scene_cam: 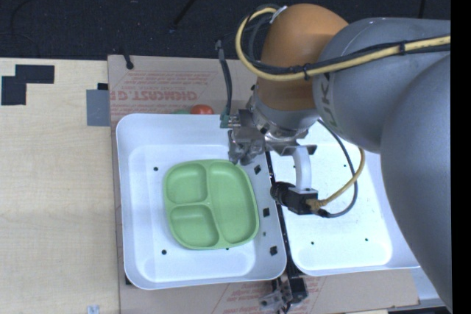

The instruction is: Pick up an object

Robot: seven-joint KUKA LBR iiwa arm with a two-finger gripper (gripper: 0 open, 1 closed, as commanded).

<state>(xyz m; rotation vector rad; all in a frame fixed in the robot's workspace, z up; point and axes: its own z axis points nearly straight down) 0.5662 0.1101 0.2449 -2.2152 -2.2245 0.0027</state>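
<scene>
A light green divided plate (210,204) with three compartments lies flat in the left white bin (140,232). My gripper (243,147) hangs over the upper right part of that bin, just above the plate's far right corner. Its metal fingers point down near the plate's rim, and nothing shows between them. The grey arm with its orange band (298,48) covers the area above the right bin (346,246).
A small red and green object (197,111) peeks over the far rim of the left bin. A black bracket (294,198) with a yellow cable hangs over the divide between the bins. Cardboard lies under both bins, and a pale wooden bench spreads to the left.
</scene>
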